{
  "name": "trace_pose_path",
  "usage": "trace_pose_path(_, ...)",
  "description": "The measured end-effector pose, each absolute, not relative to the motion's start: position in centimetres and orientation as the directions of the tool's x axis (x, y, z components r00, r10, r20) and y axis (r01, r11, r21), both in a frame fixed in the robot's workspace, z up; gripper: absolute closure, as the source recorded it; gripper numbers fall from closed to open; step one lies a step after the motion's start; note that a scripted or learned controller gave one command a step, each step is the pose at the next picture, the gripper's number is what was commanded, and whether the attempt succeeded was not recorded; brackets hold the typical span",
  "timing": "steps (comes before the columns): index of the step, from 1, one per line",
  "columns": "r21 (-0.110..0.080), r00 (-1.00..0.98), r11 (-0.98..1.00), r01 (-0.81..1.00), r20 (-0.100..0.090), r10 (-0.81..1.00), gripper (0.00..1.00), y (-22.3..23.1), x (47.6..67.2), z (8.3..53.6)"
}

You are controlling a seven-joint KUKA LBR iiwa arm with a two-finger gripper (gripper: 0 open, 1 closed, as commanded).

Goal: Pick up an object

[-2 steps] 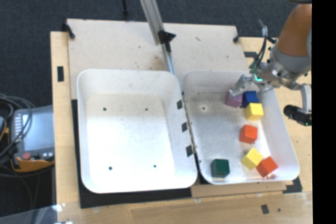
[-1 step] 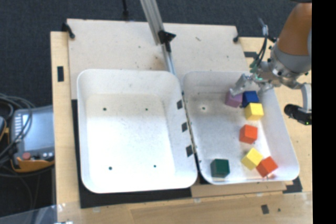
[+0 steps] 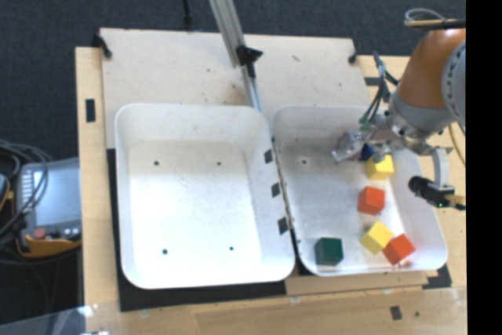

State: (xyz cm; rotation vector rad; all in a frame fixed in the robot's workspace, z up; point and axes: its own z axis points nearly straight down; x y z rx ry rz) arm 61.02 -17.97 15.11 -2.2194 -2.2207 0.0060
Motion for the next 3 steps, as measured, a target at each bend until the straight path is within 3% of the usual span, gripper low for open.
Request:
trace_pose_path(1, 0.000, 0.000, 0.000, 1.000, -0.002, 1.000, 0.00, -18.0, 61.1, 10.1)
trace_pose_path(2, 0.005, 0.003, -0.003, 1.000, -0.002, 1.000, 1.00, -18.1, 61.2, 11.4)
trace_pose_path(3, 0.008, 0.001, -0.001, 1.000, -0.003, 1.000, 1.00, -18.3, 61.1, 17.9)
